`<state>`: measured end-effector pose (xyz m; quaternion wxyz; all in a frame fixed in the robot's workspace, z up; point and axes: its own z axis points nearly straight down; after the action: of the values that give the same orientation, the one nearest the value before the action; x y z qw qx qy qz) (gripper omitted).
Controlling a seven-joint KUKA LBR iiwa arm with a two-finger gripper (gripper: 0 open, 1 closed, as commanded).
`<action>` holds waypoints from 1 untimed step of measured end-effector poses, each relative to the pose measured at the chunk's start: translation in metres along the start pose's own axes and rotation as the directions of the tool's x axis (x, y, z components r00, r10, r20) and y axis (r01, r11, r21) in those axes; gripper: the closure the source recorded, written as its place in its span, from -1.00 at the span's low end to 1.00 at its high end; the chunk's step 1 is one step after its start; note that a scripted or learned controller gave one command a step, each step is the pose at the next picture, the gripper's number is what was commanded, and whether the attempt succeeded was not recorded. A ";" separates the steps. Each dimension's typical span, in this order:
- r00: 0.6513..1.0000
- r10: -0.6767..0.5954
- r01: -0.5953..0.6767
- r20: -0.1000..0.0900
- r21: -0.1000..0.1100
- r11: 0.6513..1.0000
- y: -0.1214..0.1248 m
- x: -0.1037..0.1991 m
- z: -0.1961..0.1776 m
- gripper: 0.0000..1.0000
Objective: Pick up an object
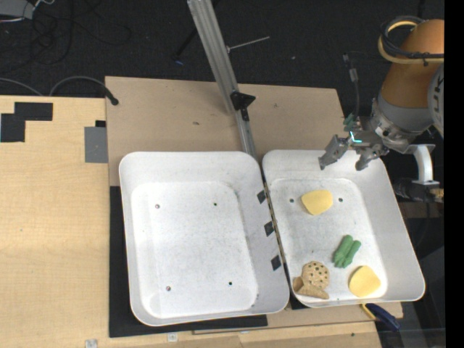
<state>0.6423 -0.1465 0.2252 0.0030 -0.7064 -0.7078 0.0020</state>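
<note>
Camera view from above: the gripper [345, 157] hangs over the far rim of the right bin [406, 256], fingers spread and pinching nothing.

This looks like the approach step. The nearest object, a pale yellow piece [317, 201], lies just below; the next move calls for descending over it and closing.

A: Which parts are cut off?
B: The arm [415, 71] leaves the frame at the right, so its base goes unseen. The blue-and-yellow item [380, 314] below the right bin [388, 194] is half hidden by the rim.
A: And too small to identify?
B: The brown speckled piece [314, 279]; its type cannot be told.
</note>
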 end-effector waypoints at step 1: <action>1.000 -0.002 0.002 0.001 -0.004 1.000 0.001 0.000 -0.003 -1.00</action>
<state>0.6433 -0.1463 0.2281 0.0009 -0.7056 -0.7087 0.0009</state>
